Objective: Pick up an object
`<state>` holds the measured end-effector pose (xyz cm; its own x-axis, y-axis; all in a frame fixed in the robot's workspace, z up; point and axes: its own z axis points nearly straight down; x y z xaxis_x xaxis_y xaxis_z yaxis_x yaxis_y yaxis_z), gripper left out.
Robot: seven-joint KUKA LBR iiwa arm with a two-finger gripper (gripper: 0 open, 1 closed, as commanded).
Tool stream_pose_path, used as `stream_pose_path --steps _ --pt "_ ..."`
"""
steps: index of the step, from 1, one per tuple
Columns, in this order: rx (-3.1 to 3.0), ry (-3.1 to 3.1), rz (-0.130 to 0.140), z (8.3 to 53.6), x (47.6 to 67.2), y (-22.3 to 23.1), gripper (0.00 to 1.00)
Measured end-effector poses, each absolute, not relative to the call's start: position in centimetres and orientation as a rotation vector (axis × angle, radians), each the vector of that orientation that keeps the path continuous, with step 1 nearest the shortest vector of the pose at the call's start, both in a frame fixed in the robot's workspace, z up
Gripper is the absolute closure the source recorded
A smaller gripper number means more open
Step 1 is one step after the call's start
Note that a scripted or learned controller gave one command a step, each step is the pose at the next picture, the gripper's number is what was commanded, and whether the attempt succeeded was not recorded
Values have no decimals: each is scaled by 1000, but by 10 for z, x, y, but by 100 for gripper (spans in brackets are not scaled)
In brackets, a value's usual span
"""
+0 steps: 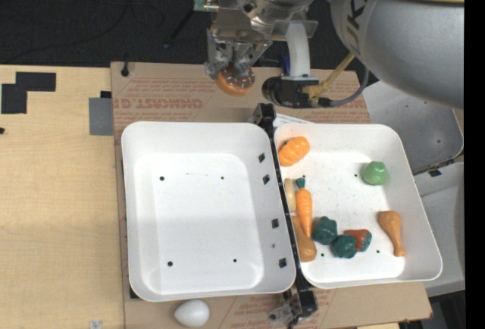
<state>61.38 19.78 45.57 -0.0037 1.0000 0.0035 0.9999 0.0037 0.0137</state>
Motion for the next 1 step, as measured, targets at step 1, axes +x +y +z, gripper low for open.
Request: stream_pose_path --steps 1 --pt "2229 2221 -17 380 563 145 100"
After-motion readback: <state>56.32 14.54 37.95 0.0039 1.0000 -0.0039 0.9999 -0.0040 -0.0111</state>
